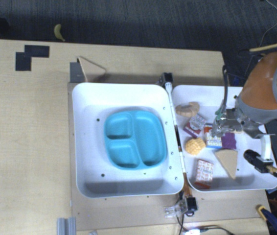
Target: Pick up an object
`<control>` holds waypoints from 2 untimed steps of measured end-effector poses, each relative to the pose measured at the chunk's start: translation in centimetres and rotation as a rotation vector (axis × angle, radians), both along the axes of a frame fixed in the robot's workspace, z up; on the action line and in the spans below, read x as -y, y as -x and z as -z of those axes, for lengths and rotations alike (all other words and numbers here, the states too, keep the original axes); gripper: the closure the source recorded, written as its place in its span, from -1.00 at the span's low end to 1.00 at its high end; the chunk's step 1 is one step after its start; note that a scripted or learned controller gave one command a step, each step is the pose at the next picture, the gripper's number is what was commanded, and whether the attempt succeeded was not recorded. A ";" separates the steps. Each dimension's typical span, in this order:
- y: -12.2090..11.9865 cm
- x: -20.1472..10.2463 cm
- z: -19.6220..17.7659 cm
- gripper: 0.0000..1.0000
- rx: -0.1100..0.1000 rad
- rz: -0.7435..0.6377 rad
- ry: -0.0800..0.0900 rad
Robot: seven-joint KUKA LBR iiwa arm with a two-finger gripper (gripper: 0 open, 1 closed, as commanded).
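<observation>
**Me:** I have the arm (268,89) reaching in from the right, and its jaws (221,126) are down in the right bin (256,180), over the cluster of objects in the middle.

**Colleague:** Are they open or shut?

**Me:** I cannot tell from up here; the wrist hides them, and I see nothing clearly pinched.

**Colleague:** What is under them?

**Me:** A purple block (229,140) lies just beside them, touching a small white and blue packet (214,142). A red-and-white wrapper (196,125) lies to their left. Farther back lies a beige lump (187,109), and nearer me a yellow bumpy ball (195,146). A tan wedge (228,161) lies flat toward the front, with a red-patterned packet (204,171) beside it.

**Colleague:** And the left bin (87,131)?

**Me:** It holds a blue divided tray (134,138), lying flat near its middle. Both bins sit side by side on the wooden bench (26,146).
</observation>
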State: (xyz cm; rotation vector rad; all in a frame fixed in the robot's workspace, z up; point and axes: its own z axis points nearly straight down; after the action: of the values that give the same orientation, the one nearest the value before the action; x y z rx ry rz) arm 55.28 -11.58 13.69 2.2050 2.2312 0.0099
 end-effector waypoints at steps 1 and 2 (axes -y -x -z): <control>0.0 0.0 0.0 -1.00 0.000 0.000 0.000; 1.4 -2.6 4.3 -1.00 0.019 0.011 0.011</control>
State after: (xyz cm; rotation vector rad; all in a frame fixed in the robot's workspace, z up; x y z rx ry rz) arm 53.87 -8.97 9.39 2.2021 2.2034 0.0180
